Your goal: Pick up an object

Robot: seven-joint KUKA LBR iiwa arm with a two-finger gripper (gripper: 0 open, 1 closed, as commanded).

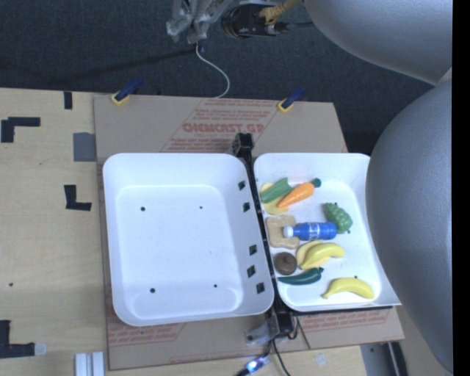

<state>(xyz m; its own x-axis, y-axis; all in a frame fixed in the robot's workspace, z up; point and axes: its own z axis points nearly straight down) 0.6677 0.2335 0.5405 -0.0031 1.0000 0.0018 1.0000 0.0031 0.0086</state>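
Pick candidates are all seen in the right bin point(361, 176): orange carrot point(297, 194) beside a green pod point(275, 190) at the far end, blue bottle point(312, 231) lying across a tan slice point(279, 229), dark green lump point(338, 217) near the right wall, 2 bananas point(321, 254) point(349, 288), brown disc point(285, 262), dark green chili point(301, 277). The left bin point(117, 220) is touched along the shared wall. The gripper point(192, 22) is seen well beyond both bins, over dark floor; open or closed cannot be told.
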